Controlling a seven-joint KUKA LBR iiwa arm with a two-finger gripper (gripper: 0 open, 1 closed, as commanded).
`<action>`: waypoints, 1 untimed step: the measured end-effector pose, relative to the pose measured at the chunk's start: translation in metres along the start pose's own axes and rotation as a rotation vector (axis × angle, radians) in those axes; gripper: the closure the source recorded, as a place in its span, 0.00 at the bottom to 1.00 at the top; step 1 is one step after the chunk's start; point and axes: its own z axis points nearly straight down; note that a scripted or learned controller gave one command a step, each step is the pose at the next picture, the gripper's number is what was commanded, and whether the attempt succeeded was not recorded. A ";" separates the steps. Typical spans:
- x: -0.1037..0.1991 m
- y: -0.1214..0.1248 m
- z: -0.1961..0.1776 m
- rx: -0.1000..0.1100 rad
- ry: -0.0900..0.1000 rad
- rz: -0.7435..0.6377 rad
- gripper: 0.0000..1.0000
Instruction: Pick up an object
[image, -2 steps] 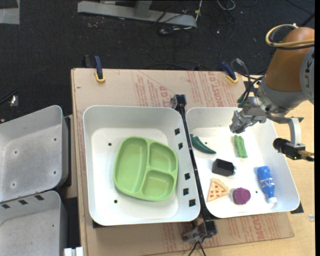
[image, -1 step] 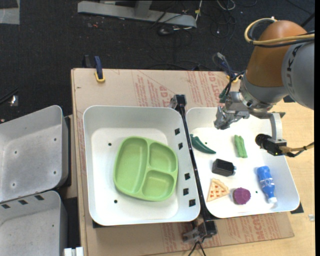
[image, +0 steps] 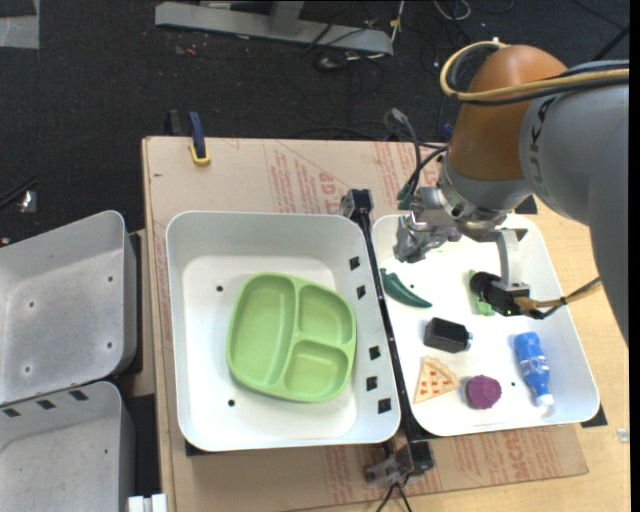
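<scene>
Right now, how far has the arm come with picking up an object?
Nothing looks picked yet. The tool hovers at the back of the right bin, above the green pepper. The black block, pizza slice, purple ball and blue bottle lie on the bin floor. Descending, grasping and lifting remain.

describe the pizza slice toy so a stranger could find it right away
Look in the right bin, the one holding small items. Along its near edge lies the pizza slice, left of a purple ball and below a black block. It is the sole flat orange triangle.
</scene>
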 end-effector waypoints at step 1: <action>0.055 -0.006 0.007 0.001 0.000 0.000 1.00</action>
